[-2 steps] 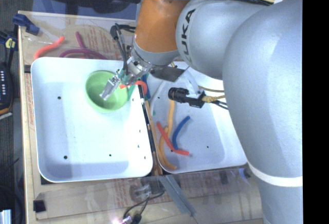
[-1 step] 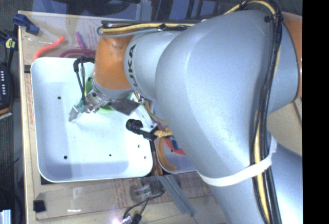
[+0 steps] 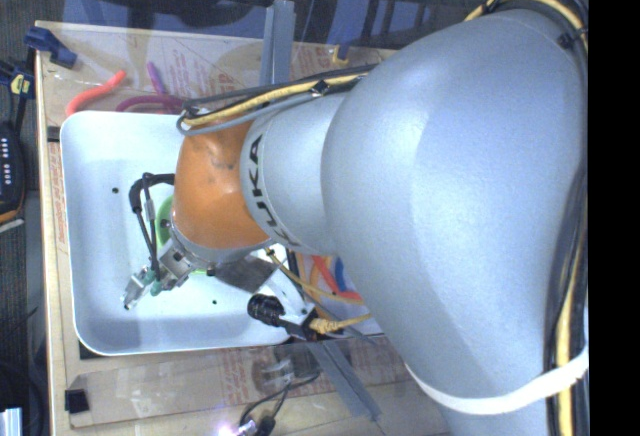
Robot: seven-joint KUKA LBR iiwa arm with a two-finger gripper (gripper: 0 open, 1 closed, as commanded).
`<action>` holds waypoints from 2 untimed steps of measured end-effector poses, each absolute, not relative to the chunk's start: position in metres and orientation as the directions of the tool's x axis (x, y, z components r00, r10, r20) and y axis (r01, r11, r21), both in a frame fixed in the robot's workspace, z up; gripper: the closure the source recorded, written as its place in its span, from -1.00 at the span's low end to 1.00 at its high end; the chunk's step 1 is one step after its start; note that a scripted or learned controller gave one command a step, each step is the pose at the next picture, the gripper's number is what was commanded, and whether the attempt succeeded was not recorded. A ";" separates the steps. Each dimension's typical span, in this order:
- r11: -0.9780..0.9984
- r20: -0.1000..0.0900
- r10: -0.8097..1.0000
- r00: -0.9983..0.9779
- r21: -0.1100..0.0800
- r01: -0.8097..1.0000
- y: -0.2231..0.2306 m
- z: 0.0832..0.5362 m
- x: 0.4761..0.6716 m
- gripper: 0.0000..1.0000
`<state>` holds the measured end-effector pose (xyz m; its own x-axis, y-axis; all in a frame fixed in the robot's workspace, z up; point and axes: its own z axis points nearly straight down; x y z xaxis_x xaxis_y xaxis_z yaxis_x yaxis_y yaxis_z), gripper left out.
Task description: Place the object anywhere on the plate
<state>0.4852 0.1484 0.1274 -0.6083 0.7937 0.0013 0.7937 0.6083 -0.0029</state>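
My gripper (image 3: 140,286) hangs low over the floor of the left white bin (image 3: 90,174), toward its front left part. A small green piece (image 3: 160,216) shows beside the wrist, just behind the gripper; I cannot tell whether it is an object or part of the tool. The grey arm with its orange band (image 3: 210,189) reaches in from the right and hides most of the bench behind it.
Red and blue shapes (image 3: 330,276) peek out under the arm at the bin's right edge. A black cable connector (image 3: 268,309) hangs by the bin's front right. Orange and pink items (image 3: 110,89) lie on the bench behind the bin.
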 end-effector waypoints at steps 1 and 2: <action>0.521 -0.005 0.853 -0.521 0.005 0.853 0.194 0.096 0.479 -1.00; 0.522 -0.008 0.853 -0.522 0.003 0.853 0.192 0.107 0.480 1.00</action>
